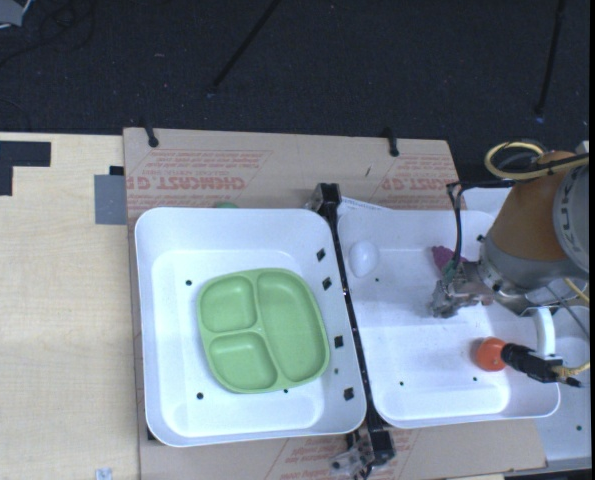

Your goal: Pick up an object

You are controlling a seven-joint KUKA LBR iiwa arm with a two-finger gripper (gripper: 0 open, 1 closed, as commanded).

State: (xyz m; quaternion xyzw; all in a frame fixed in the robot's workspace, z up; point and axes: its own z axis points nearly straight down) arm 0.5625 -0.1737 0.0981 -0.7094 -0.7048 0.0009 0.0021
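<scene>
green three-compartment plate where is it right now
The green three-compartment plate lies flat, centred in the camera view's left white bin, away from the gripper over the right bin.

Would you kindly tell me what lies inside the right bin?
The bin holds a white egg near its left wall, a purple thing by the gripper and an orange ball near the front. The arm covers its right part, so anything underneath is hidden.

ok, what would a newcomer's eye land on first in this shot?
The green divided plate, lying flat in the left bin, pulls the eye first. Next is the arm's tool, low over the right bin close to a purple object. An orange ball sits nearer the camera, and a white egg-shaped thing lies at that bin's far left corner.
</scene>
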